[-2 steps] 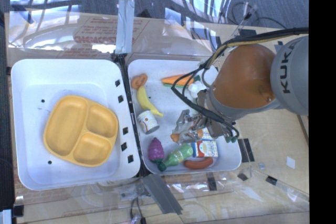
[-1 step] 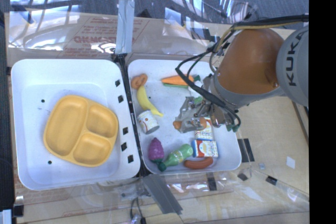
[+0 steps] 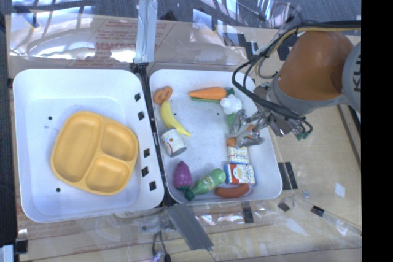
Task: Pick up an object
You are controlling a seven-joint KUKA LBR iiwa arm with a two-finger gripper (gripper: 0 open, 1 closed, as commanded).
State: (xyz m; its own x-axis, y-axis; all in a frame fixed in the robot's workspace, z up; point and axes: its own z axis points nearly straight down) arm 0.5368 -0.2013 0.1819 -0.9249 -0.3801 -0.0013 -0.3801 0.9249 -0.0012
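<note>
1. The end effector is hovering low in the right bin, at its right side, just above a small orange piece and a carton; whether it is spread or pressed together I cannot tell.
2. These things are lying crowded: a second carton and a sausage are sitting just below, a white lump just above. A descent is likely risking a pinch on two at once, or a nudge aside.
3. The bin wall is standing close on the right, so a collision is possible.
4. The banana, carrot and cup are lying apart, leftward, in easier reach.
</note>
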